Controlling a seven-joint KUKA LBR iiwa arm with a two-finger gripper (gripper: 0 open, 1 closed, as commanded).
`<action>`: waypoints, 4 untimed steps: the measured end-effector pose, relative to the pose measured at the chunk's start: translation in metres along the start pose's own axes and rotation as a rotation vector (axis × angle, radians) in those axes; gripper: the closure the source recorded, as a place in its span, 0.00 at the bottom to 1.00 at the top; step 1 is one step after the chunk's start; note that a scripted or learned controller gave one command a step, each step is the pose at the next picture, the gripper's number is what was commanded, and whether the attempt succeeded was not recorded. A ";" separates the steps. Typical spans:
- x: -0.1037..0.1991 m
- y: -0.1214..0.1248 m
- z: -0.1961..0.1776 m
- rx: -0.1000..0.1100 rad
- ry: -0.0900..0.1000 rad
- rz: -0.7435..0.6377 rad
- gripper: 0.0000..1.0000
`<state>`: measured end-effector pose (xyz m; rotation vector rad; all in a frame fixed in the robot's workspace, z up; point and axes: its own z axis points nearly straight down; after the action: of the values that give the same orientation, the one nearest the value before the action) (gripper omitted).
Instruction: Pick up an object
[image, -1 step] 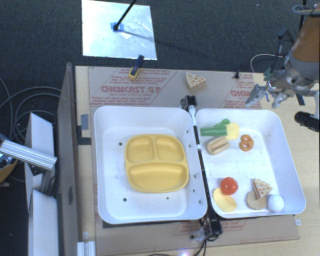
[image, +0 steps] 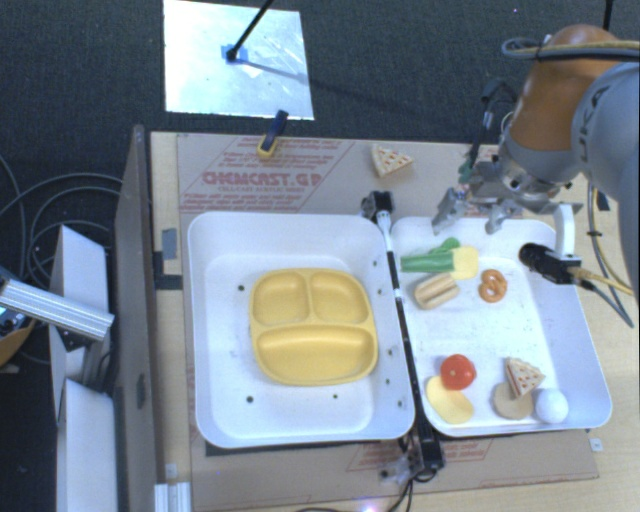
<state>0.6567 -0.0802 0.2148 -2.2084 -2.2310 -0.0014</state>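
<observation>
Camera view. My gripper (image: 472, 213) hangs at the upper right of the frame, over the top rim of the right bin (image: 580, 345), fingers spread wide with nothing between them. My arm (image: 560, 100) fills the corner above it.

No target is fixed; the nearest candidates lie just below the fingers: a corn cob (image: 440, 260) with green husk, lying crosswise, a bun (image: 436, 290) touching its lower side, and a pretzel (image: 492, 286) just to the right. Further down the bin sit a tomato (image: 458, 371), a yellow disc (image: 450, 405), a sandwich wedge (image: 522, 377) on a brown disc, and an egg (image: 551, 405). The left bin (image: 225, 300) holds a yellow tray (image: 312, 325). One more wedge (image: 392, 160) lies on the cardboard outside both bins, upper centre.

Risks, as I judge them:
- Cob and bun touch. A finger coming down between them may wedge, or push one aside and close on air.
- I am close to the bin's top wall and the centre divider; a straight descent here could strike the rim.
- Cob lies sideways; fingers set along its length would slide off.
- The pretzel is flat and low; my fingertips may scrape the floor and skate over it.
</observation>
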 end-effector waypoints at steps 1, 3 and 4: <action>-0.068 -0.019 0.098 0.005 -0.003 0.014 0.00; -0.011 -0.004 0.128 -0.007 -0.005 0.010 0.00; -0.011 -0.001 0.112 -0.013 -0.003 0.008 1.00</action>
<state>0.6556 -0.0905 0.1029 -2.2255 -2.2297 -0.0117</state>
